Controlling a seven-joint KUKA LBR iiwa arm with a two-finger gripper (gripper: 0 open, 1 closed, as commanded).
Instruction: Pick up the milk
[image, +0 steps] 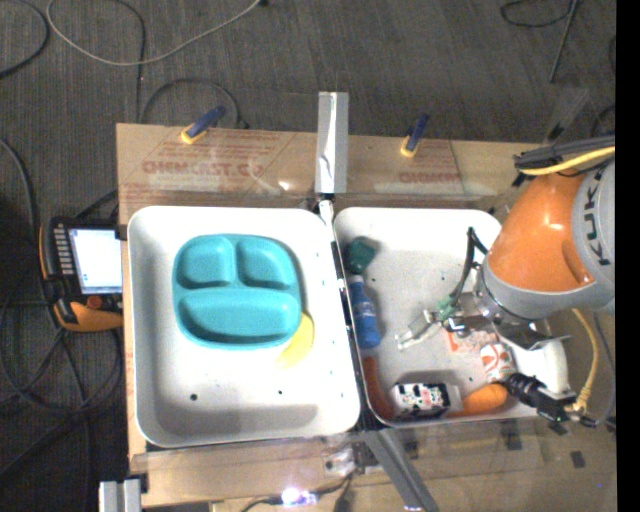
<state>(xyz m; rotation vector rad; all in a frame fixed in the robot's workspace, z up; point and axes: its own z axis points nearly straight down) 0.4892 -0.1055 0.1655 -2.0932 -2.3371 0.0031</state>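
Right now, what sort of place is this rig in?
Probably a robotics lab: two shallow white bins clamped onto a plywood bench, an orange-and-black handheld teach pendant, loose cables on grey carpet.

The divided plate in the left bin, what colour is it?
Turquoise, a blue-green; the plate shows plainly in the camera view.

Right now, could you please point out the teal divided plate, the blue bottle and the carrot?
teal divided plate (238, 291): camera view, on its large lower compartment.
blue bottle (364, 318): camera view, on the middle of its body.
carrot (485, 399): camera view, on its orange middle.
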